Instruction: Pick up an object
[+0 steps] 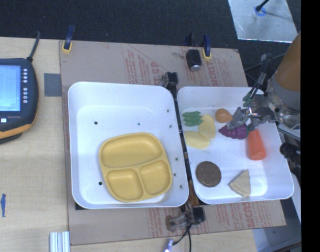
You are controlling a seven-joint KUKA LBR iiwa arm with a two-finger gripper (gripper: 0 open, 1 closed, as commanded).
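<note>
Reaching in from the right, the gripper (240,118) hangs low in the right bin (270,193), right over a knobbly purple grape bunch (234,132); whether it grips the bunch, I cannot tell. Just right lies a smooth orange carrot (256,145), far left a small round orange (223,115). The left bin (81,140) holds a yellow divided plate (135,166).

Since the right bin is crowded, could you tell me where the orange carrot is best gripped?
Grip the carrot across its middle, coming straight down from above. It lies lengthwise, nearly up-down in the view, with bare floor on both long sides; the purple grapes crowd only its upper left end.
</note>
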